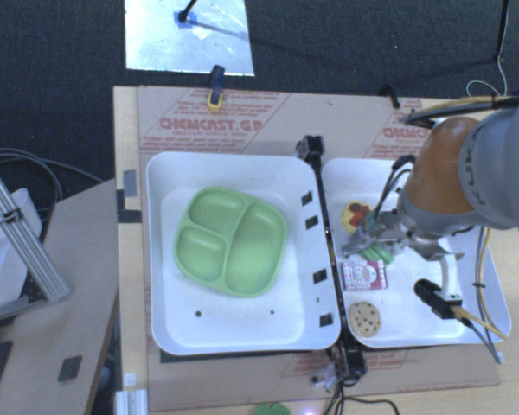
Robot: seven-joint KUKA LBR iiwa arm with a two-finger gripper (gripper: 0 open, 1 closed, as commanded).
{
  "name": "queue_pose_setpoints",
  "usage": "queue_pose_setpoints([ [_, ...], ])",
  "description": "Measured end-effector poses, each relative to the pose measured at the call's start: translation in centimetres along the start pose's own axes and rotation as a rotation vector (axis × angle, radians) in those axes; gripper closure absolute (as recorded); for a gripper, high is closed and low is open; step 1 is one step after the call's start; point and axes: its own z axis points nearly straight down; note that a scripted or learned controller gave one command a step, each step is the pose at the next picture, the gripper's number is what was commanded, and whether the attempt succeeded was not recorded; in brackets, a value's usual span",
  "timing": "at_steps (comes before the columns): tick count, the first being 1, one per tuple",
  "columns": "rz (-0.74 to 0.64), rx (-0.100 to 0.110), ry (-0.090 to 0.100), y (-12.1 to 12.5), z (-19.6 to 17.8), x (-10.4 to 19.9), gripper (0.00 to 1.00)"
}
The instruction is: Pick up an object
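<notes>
We cannot tell the hand's (369, 239) state; crowded above the green ridged piece (380, 253) and pink-white carton (364, 275), it risks nudging both.

A shiny metal sheet (189, 24) lies on the dark floor at the top of the frame. Under it, a yellow and blue clamp (215, 89) sits at the upper edge of the brown board (242, 119). At the left edge of the frame, a silver metal rail (22, 232) stands tilted beside grey cables (48, 164).
</notes>
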Motion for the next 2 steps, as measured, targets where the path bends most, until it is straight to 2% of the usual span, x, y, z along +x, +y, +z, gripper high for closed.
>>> queue_pose_setpoints([
  [1,0.001,-0.011,-0.003,0.3,-1.8,-0.2,1.00],
  [2,-0.011,-0.017,0.001,2.7,-11.1,7.7,1.00],
])
